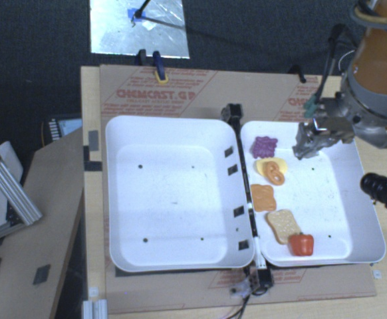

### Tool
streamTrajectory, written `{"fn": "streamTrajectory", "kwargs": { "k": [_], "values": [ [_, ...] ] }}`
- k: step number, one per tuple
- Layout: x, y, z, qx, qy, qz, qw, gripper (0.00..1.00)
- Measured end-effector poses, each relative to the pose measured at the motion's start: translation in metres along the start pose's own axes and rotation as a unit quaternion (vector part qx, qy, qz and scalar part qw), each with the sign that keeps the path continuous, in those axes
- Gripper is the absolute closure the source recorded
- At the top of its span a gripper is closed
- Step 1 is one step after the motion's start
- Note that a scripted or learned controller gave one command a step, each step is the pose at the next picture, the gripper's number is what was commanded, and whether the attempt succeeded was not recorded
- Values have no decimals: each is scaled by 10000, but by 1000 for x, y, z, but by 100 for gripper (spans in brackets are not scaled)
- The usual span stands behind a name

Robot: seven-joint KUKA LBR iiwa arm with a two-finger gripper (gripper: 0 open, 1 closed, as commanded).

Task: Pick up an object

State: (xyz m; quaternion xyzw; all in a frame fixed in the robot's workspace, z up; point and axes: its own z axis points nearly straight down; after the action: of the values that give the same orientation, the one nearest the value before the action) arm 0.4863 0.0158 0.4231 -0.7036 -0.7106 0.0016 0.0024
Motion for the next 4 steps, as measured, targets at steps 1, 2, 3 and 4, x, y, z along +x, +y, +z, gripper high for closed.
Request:
{"fn": "streamTrajectory", "kwargs": {
  "k": [1, 2, 3, 4],
  "values": [
    [66, 1, 11, -30, 2, -6, 10000, 100],
    [110, 1, -40, -61, 8, 10, 10000, 100],
    [154, 1, -116, -79, 20, 6, 10000, 100],
    [189, 23, -112, -44, 1, 15, 10000, 100]
  ]
}}
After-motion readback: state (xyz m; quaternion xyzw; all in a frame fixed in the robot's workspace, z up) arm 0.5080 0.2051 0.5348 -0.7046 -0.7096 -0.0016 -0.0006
